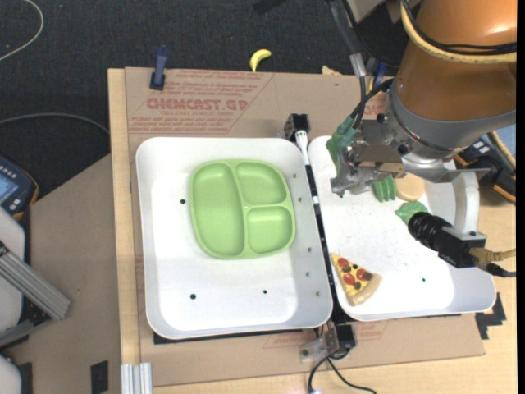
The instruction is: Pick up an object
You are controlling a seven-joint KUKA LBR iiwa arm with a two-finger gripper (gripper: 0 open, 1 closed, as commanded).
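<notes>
Two shallow white bins sit side by side on a brown cardboard sheet (197, 97) that covers the table. The left bin (164, 294), in the middle of the frame, carries a light green divided plate (242, 209) with three compartments, lying flat toward the bin's upper half. The right bin (426, 298) lies at the right of the frame, and the arm (459, 48), grey with a broad orange band, comes in from the upper right corner and hangs over the bin's upper part. The hand (361, 175) sits low over the upper left area of the right bin, near the divider between the two bins; whether it is spread or pressed together I cannot tell, since the wrist and its cables cover it. Just right of the hand lie a green toy piece (384, 189) and a tan round object (408, 190), partly covered by the arm. A toy pizza slice (357, 277) rests at the lower left of the right bin, well apart from the hand. A small yellow banana (260, 57) lies beyond the cardboard at the top of the frame.
</notes>
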